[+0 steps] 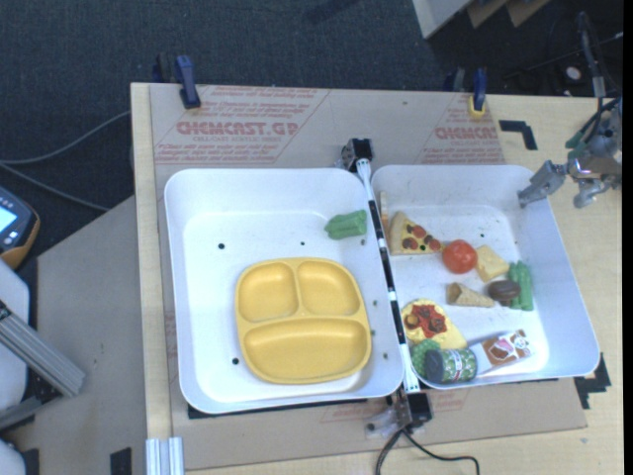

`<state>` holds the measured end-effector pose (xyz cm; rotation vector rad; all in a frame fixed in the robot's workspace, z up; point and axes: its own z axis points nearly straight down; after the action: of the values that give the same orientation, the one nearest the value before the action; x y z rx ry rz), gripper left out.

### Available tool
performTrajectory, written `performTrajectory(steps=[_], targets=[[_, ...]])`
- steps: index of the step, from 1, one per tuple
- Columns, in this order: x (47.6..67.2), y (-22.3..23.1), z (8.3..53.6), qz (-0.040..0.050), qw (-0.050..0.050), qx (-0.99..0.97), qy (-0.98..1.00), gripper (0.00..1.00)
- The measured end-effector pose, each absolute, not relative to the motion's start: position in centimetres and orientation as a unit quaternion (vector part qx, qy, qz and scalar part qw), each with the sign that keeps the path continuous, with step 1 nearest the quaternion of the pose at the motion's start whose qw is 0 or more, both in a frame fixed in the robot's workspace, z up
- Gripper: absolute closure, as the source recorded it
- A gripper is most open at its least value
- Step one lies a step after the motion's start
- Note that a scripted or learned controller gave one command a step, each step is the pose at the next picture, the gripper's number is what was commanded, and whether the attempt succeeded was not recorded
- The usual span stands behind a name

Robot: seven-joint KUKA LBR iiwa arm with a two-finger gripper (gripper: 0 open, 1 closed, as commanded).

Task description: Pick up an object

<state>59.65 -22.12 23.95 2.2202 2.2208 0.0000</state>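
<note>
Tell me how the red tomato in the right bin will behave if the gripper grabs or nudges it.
The tomato looks round and smooth, so it will probably roll when nudged and may slip from a pinch. It appears to be a toy, so likely light and rigid. The pizza slice and yellow wedge lie close beside it, so a push could shift them.

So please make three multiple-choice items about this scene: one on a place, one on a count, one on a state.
1. Where does the green piece in the left bin lie?
A. on the yellow tray
B. by the bin's right wall
C. in the right bin

2. How many compartments has the yellow tray?
A. two
B. three
C. five

3. How does the gripper stand to the toys?
A. lifting the tomato
B. pressing the pizza slice
C. apart, over the right bin's far right corner

Answers: 1 B, it lies beside the divider. 2 B, two small, one large. 3 C, it touches no toy.
</note>
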Motion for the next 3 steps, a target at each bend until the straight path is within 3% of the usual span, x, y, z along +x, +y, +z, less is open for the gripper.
performTrajectory(steps=[1,2,3], targets=[[60.5,-13.7,17.4,-0.0005,-0.004,0.704,0.710,0.00],[58.8,-13.8,8.1,-0.0003,0.000,0.707,0.707,0.00],[59.0,-13.8,9.5,0.0008,0.002,0.707,0.707,1.00]])
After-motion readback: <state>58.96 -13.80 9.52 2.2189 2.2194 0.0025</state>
